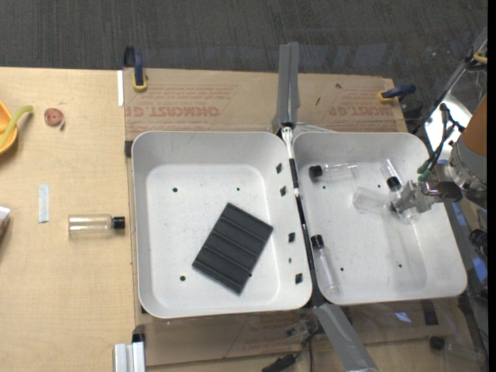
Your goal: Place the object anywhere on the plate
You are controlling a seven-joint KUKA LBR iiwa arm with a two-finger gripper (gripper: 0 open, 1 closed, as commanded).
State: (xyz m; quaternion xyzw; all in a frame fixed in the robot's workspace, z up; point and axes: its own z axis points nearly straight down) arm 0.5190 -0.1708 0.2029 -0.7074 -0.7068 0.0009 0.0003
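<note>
A dark grey ribbed plate lies tilted on the floor of the left bin. The right bin holds several clear vials with black caps. One vial is near the back left, another is at the back, a third lies mid-bin, and a fourth rests along the left wall. My gripper reaches in from the right and sits low in the right bin. It is right beside the mid-bin vial, at that vial's right end.
On the bench to the left lie a clear bottle, a small white strip, a red disc and a yellow object. Blue clamps hold the cardboard behind the bins. A metal divider runs between the bins.
</note>
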